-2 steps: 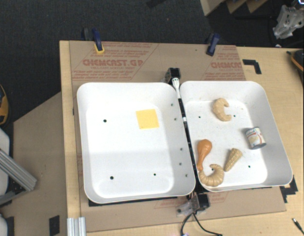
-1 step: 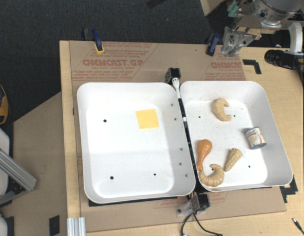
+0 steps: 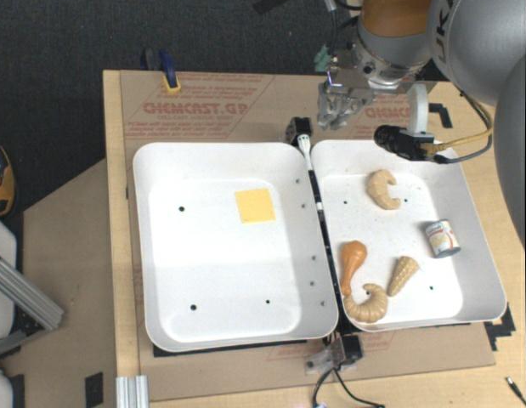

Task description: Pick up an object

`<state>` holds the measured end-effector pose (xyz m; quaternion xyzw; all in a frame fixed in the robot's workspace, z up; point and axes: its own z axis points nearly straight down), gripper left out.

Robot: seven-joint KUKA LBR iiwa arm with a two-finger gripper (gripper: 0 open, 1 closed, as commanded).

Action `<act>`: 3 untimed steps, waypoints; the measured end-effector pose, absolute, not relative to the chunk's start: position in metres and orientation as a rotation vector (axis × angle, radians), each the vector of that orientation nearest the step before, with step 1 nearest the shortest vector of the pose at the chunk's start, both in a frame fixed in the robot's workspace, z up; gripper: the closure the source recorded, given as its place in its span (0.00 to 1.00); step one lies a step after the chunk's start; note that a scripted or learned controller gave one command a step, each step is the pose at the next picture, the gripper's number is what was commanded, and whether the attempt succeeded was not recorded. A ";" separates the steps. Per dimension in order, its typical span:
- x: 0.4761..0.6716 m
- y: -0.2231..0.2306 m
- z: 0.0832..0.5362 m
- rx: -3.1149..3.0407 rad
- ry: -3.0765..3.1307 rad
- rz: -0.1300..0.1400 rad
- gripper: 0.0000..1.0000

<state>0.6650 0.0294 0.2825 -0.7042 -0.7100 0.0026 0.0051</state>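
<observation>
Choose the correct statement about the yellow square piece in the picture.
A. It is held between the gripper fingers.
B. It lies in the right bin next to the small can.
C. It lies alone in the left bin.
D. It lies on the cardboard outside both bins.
C: the yellow square piece lies flat on the floor of the left bin, with no other object in that bin, while the small can is in the right bin.

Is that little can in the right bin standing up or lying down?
Lying down: the can rests on its side on the right bin floor, its round end facing the camera.
</observation>
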 end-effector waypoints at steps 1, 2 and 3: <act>0.656 0.142 0.205 -2.202 -2.227 0.008 1.00; 0.668 0.163 0.342 -2.223 -2.233 -0.025 1.00; 0.651 0.223 0.252 -2.211 -2.223 0.011 1.00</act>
